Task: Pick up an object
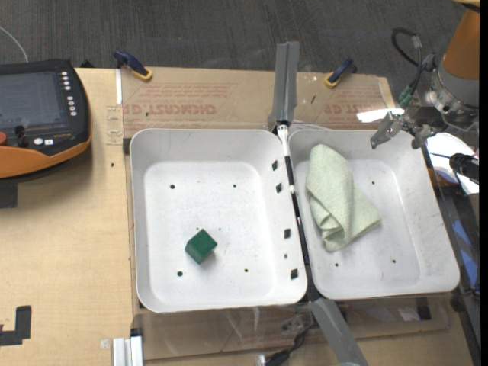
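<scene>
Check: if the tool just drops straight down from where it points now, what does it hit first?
Probably the right bin's far right corner, rim or bare floor. The tool hangs over that corner, well clear of the folded cloth. Depth is hard to judge from this one slanted view.

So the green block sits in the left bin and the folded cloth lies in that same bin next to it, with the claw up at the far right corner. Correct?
Not quite. The camera view shows the green block in the left bin, but the folded cloth lies in the right bin, apart from the block. The claw is indeed up at the far right corner.
</scene>
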